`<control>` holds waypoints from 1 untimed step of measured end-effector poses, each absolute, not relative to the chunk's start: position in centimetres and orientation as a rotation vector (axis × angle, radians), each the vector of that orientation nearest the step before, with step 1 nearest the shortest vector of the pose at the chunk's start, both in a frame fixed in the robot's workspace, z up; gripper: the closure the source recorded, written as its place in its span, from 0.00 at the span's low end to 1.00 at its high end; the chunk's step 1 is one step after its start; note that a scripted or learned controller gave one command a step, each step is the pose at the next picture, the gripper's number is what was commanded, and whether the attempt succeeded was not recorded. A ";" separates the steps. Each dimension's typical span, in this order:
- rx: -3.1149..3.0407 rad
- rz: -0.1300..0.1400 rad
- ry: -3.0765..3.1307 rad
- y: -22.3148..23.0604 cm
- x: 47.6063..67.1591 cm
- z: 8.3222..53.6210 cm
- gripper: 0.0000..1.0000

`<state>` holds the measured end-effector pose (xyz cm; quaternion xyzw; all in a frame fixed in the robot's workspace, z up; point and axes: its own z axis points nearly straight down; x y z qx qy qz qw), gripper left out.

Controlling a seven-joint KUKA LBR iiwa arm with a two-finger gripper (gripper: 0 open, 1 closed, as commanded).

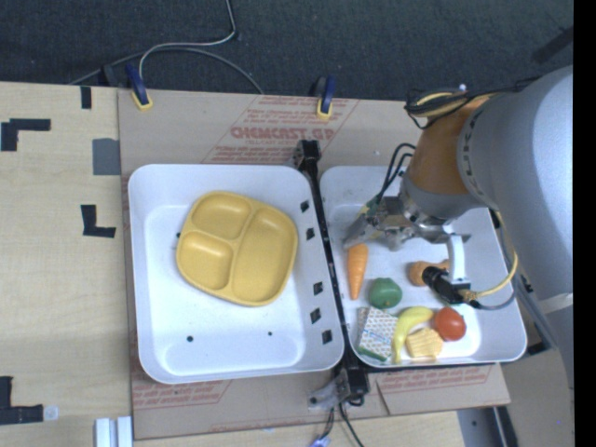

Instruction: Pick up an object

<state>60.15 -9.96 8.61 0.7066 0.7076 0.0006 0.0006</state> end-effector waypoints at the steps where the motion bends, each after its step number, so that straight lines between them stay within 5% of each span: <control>1: 2.216 0.003 2.219 -9.6 57.6 8.6 0.00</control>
